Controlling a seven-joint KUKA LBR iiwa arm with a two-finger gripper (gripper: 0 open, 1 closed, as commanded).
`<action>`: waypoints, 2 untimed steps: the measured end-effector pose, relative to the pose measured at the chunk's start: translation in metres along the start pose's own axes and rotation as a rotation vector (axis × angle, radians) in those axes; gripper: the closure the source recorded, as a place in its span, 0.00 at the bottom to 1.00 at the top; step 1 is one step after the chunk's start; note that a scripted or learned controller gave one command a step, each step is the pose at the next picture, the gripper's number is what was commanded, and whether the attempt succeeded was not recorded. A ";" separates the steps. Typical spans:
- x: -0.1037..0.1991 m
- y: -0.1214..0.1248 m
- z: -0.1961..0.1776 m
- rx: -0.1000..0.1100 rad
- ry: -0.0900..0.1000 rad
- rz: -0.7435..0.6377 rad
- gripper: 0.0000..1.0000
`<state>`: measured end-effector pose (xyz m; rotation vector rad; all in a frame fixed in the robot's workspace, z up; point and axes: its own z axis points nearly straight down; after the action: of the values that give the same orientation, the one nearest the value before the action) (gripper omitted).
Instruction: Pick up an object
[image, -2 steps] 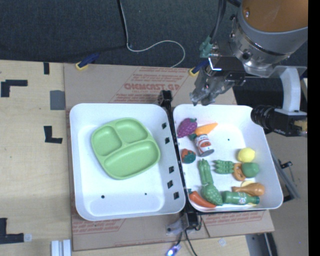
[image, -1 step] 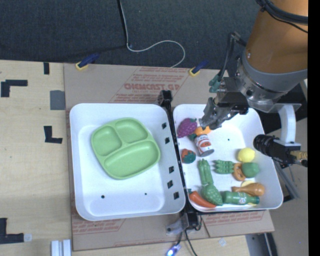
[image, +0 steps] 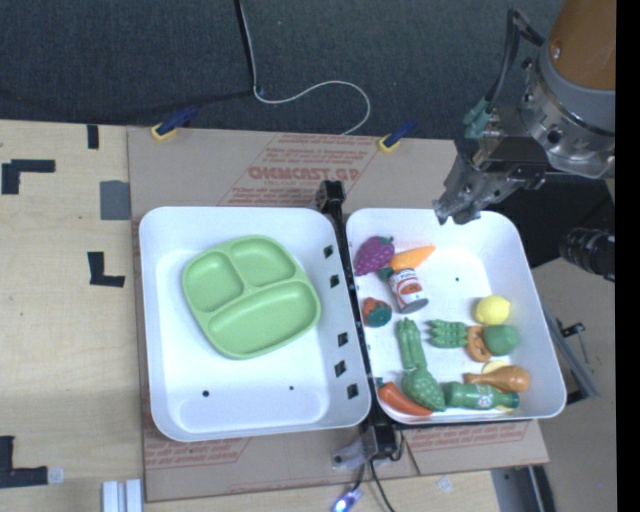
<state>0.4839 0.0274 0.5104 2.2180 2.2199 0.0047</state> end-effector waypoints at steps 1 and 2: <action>0.072 0.000 -0.026 0.002 0.002 -0.009 1.00; 0.038 -0.002 0.091 0.017 -0.003 0.003 1.00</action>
<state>0.4827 0.0657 0.4189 2.2288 2.2234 -0.0171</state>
